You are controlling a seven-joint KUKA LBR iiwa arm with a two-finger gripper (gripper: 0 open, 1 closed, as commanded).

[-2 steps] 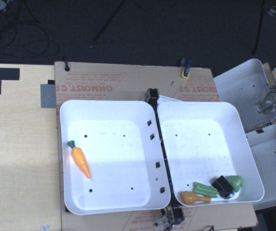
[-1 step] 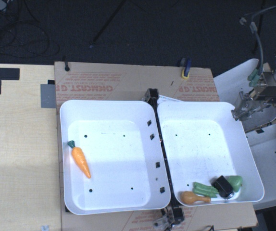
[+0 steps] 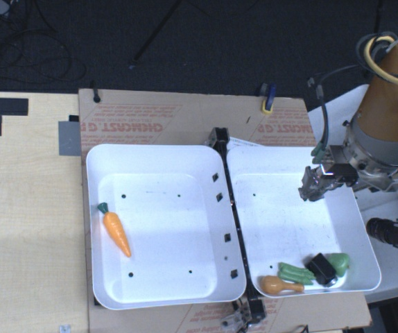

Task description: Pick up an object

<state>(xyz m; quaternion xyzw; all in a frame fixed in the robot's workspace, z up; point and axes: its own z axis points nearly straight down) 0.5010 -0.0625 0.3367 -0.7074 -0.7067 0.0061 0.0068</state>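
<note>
An orange toy carrot (image 3: 116, 232) with a green top lies in the left bin (image 3: 157, 159), near its left wall. In the right bin (image 3: 282, 179), at the front right corner, a green vegetable toy (image 3: 297, 273), a black block (image 3: 322, 268), a light green piece (image 3: 339, 261) and an orange-tan pear-shaped toy (image 3: 281, 285) lie bunched together. My gripper (image 3: 312, 184) hangs over the right bin's back right part, well behind that cluster, with nothing seen in it.
A black divider clamp (image 3: 228, 214) runs between the two bins. Cardboard (image 3: 185, 120) lies under the bins, with a blue-yellow clip (image 3: 269, 98) at its back edge. The wooden bench (image 3: 26, 214) extends to the left. Cables loop around the arm at the right.
</note>
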